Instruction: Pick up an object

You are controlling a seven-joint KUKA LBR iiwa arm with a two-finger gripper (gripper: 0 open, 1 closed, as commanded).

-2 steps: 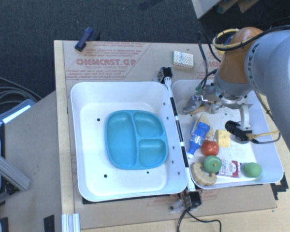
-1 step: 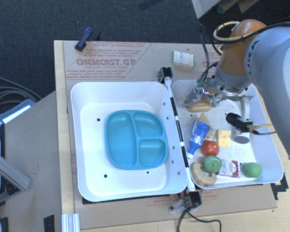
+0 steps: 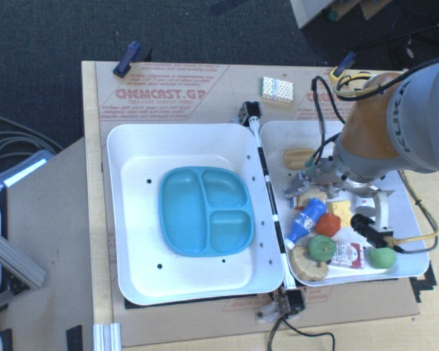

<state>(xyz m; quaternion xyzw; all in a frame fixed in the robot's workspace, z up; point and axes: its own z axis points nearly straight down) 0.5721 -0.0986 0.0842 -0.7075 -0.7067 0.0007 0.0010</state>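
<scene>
Gripper [image 3: 323, 183] low in right bin [image 3: 418, 269] among toys, fingers hidden so cannot tell if open or shut, near blue bottle [image 3: 306, 220], red ball [image 3: 328, 224], green apple [image 3: 321, 248]; blue tray [image 3: 205, 210] in left bin [image 3: 132, 269].

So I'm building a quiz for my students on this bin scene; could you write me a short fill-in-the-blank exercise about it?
1. The blue divided plate lies in the ____ bin of the camera view.
2. The divided plate has ____ compartments.
3. The arm reaches over the ____ bin, above a blue bottle and a green apple.
4. The band above the arm's wrist is coloured ____.

Missing words: left; three; right; orange
</scene>
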